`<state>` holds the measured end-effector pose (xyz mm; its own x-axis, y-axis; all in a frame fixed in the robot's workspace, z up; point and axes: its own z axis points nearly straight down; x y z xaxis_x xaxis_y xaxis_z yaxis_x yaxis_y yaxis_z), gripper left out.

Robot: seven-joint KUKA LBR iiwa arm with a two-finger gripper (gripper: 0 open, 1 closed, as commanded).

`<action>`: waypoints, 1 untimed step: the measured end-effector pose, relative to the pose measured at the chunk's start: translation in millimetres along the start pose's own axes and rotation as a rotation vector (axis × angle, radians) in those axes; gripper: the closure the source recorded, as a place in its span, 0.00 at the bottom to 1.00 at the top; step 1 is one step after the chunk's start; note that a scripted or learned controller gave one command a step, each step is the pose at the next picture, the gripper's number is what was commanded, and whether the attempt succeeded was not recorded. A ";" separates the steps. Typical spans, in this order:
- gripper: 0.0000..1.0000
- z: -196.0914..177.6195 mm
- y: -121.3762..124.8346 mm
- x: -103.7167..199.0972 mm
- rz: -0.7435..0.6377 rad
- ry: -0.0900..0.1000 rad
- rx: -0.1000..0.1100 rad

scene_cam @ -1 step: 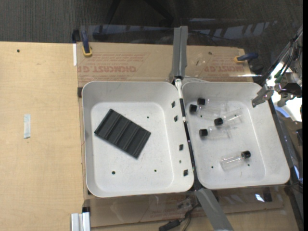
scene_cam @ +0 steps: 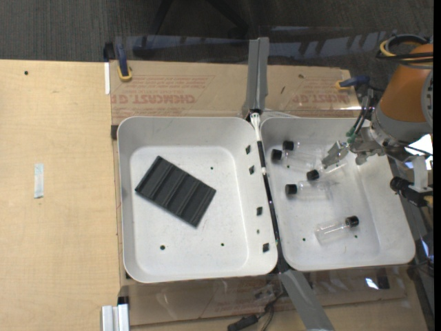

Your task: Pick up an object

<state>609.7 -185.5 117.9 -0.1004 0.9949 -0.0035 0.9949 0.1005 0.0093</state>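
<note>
My gripper (scene_cam: 335, 156) hangs over the upper middle of the right bin (scene_cam: 386, 254), reaching in from the right below the orange band (scene_cam: 403, 92). Several small clear vials with black caps lie in that bin. One cap (scene_cam: 312, 175) sits just left of and below the gripper tip, two caps (scene_cam: 288, 145) (scene_cam: 276, 155) lie near the bin's upper left, another (scene_cam: 291, 189) lies left of centre, and one vial (scene_cam: 336, 229) rests lower down. A black ribbed plate (scene_cam: 175, 190) lies tilted in the left bin (scene_cam: 131, 254).
A grey divider rail (scene_cam: 258, 74) runs between the two bins at the back. Brown cardboard (scene_cam: 179, 95) lies behind the bins, and a tan bench surface (scene_cam: 55, 185) spreads out to the left. Cables and brackets crowd the right edge by the arm.
</note>
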 end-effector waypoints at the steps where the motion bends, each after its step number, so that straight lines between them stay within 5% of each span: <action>1: 0.00 14.0 -8.8 65.4 -0.056 -0.002 -0.013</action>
<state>594.5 -121.3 103.6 -0.1558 0.9878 -0.0059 0.9875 0.1559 0.0217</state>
